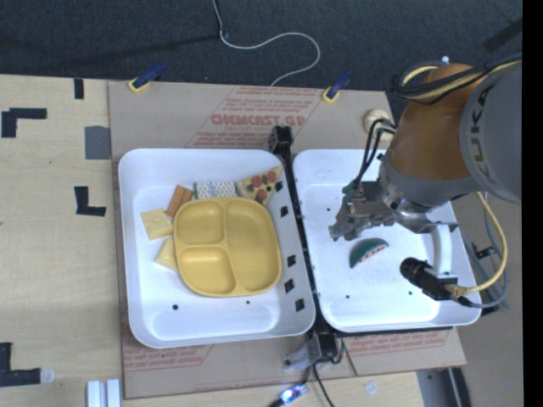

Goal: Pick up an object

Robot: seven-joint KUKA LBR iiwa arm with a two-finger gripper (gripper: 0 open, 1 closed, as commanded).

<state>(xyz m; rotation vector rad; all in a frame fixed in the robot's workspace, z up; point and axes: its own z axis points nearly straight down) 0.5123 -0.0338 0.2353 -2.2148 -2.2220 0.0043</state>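
A small watermelon-slice toy (pixel 368 251), green rind with a red face, lies on the floor of the right bin (pixel 339 308). My gripper (pixel 355 220) hangs over the same bin, just up and left of the slice, with the orange-banded wrist above it to the right. In the left bin (pixel 140 312) a yellow divided plate (pixel 227 246) rests on several flat pieces: tan crackers (pixel 158 224) at its left and a pizza-slice toy (pixel 261 185) at its top right.
A black divider (pixel 295 236) runs between the two bins. A black cable connector (pixel 424 278) hangs from the arm over the right bin's lower right. Both bins stand on a cardboard sheet (pixel 212 117) held by clips.
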